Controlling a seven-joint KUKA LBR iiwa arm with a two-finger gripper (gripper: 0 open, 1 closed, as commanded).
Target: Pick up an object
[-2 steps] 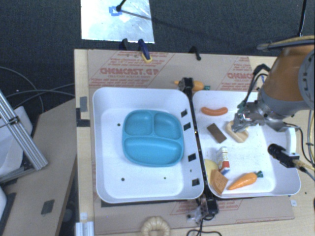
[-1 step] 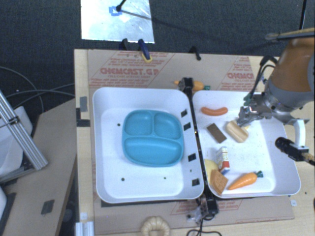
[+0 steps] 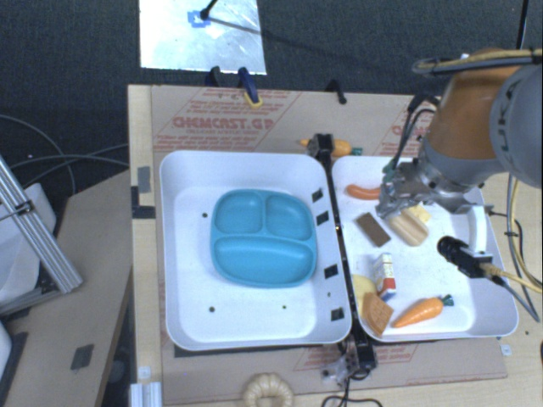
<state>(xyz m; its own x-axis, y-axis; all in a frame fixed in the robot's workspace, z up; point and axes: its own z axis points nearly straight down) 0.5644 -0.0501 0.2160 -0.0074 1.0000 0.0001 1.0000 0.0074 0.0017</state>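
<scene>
The right bin [image 3: 496, 312] holds several toy foods. An orange sausage [image 3: 363, 192] lies at the back left, with a brown flat bar [image 3: 372, 228] and a beige block [image 3: 410, 225] in front of it. Nearer the front are a small white tube [image 3: 386, 273], a yellow wedge [image 3: 364, 287], a tan cracker [image 3: 377, 315] and a carrot [image 3: 420, 311]. My gripper [image 3: 394, 202] hangs low over the back of this bin, just right of the sausage and right at the beige block's upper left end. I see nothing held in it.
The left bin [image 3: 182, 227] holds a blue divided plate [image 3: 262, 236]. A black divider [image 3: 333, 227] runs between the bins. A black cable plug [image 3: 461, 256] and a white bracket [image 3: 479, 227] hang over the right bin's right side. The arm [image 3: 475, 125] covers the right bin's back right corner.
</scene>
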